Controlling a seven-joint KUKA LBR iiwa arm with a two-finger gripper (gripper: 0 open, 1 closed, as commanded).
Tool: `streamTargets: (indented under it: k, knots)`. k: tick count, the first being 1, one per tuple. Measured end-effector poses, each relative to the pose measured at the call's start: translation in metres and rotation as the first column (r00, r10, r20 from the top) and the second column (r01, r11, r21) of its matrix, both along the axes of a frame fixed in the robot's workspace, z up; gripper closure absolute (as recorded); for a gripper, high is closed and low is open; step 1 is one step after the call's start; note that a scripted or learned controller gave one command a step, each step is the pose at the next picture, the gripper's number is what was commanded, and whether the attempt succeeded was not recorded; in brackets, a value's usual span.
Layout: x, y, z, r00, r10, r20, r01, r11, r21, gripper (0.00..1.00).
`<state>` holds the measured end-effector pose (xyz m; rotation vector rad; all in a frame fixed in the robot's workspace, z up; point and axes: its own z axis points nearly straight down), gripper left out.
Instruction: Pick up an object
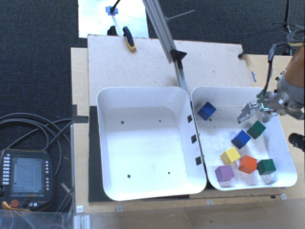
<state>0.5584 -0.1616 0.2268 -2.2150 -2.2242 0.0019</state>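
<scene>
With the gripper [249, 112] hovering open and empty at the right of the frame over the right bin [219, 93], a descent risks failing because the cubes cluster tightly below, the dark green cube [257, 129] touching the blue cube [240, 139]

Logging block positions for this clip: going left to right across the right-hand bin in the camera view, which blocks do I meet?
Blue cube alone at the bin's far left → purple cube → yellow cube → second blue cube → orange cube. The two green cubes lie furthest right, too close to order.
</scene>
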Motion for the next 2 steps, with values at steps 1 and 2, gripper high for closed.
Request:
streamTargets:
  k: [1, 2]
  knots:
    - [0.001, 0.000, 0.002, 1.000, -0.001, 0.004, 0.001, 1.000, -0.001, 0.00]
    - [0.010, -0.003, -0.052, 1.000, -0.002, 0.000, 0.002, 1.000, -0.001, 0.00]
